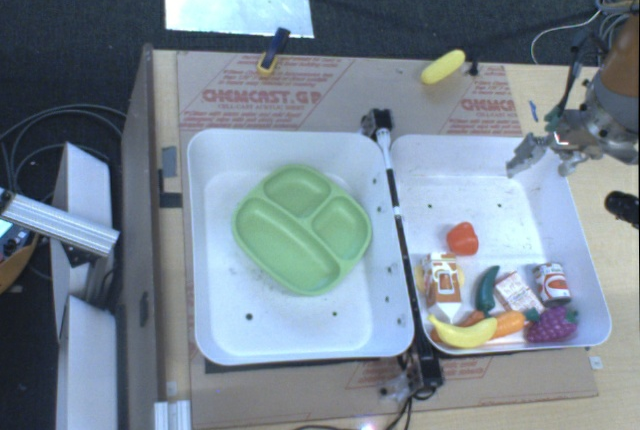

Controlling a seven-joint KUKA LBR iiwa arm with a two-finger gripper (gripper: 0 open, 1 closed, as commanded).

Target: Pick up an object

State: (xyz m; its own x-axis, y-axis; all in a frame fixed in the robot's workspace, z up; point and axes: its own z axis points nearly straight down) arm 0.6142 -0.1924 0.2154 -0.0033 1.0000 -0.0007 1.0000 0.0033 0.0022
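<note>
Overall: nothing is lifted yet; the grasp is judged not begun.
Landmark: the right bin [560, 208], the white tray nearer the arm; all places below are told from it.
Gripper: the gripper [542, 156] hangs over the right bin's far right corner, its two grey fingers spread apart with nothing between them, well apart from every object.
Candidate objects: a cluster lies along the right bin's near edge, likely because loose things slide and gather there: a red tomato [462, 238] stands alone, just up from the rest; a small carton [443, 279] sits at the near left; a yellow banana [462, 332] lies against the near wall, with a carrot [503, 324] touching it; a green pepper [486, 287], a white packet [517, 292], a small can [551, 282] and purple grapes [551, 324] crowd close together.
Easiest pick (judgement): the tomato, since it has free space around it.
Risk: among the crowded items the fingers may nudge neighbours.
Outside the right bin: a green divided plate [302, 228] fills the left bin [215, 318] beside it; a yellow toy [442, 67] lies on the bench beyond its far edge.
</note>
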